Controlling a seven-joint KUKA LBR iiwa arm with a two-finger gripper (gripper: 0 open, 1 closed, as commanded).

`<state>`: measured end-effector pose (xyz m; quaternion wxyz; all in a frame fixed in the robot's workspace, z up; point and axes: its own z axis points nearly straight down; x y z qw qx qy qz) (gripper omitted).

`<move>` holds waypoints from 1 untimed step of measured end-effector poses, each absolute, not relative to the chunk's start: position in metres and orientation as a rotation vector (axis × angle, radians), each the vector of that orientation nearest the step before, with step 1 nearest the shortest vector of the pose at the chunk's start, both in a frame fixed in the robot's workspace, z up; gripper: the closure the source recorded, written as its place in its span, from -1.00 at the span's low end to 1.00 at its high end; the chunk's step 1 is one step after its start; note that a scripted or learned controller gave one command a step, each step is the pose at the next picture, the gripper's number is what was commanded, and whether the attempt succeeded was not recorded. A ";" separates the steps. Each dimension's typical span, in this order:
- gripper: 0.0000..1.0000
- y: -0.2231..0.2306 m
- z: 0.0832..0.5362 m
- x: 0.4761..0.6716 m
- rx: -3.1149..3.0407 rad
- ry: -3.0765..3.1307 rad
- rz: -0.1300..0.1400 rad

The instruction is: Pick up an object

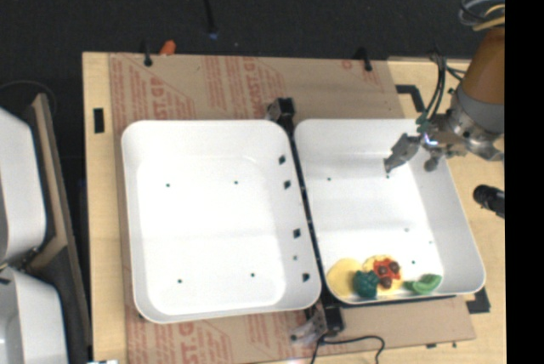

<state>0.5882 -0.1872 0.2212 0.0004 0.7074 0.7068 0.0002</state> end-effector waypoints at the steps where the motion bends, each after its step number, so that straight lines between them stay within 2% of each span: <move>1: -1.00 -0.187 0.162 0.493 2.229 2.220 -0.005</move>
